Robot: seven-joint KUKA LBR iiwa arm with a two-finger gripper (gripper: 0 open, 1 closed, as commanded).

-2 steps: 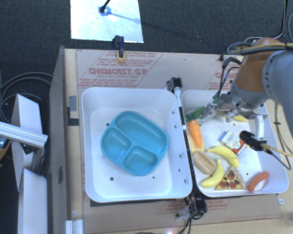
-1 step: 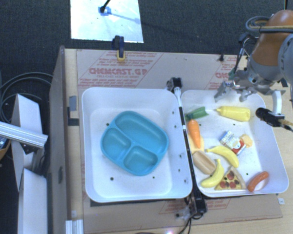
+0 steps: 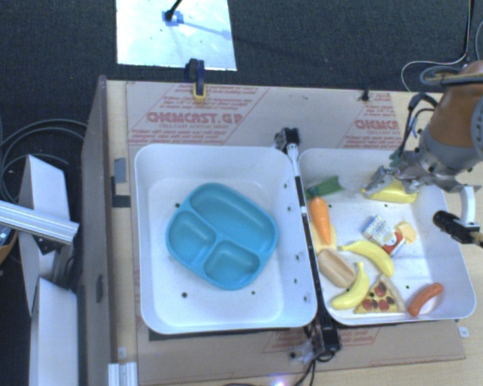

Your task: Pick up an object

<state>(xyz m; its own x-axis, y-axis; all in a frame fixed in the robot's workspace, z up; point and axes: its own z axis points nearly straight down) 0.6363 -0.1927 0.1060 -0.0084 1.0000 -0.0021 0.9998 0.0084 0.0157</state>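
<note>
My gripper (image 3: pixel 384 185) hangs low over the far part of the right bin (image 3: pixel 459 292), reaching in from the right. A yellow toy fruit (image 3: pixel 396 194) lies right under its tip, touching or nearly touching it. Whether the fruit is gripped cannot be made out. Further toy foods lie in the same bin: a green piece (image 3: pixel 325 186), a carrot (image 3: pixel 320 220), a small white and blue carton (image 3: pixel 377 230), a hot dog bun (image 3: pixel 336 266), two bananas (image 3: pixel 373 255) (image 3: pixel 352 291), a pizza slice (image 3: pixel 380 297) and a sausage (image 3: pixel 425 298).
The left bin (image 3: pixel 157 215) holds a blue divided plate (image 3: pixel 221 235). A black divider rail (image 3: pixel 302 232) runs between the bins. An orange and white piece (image 3: pixel 405 233) lies beside the carton. Cables and a white box sit off the bench at the left.
</note>
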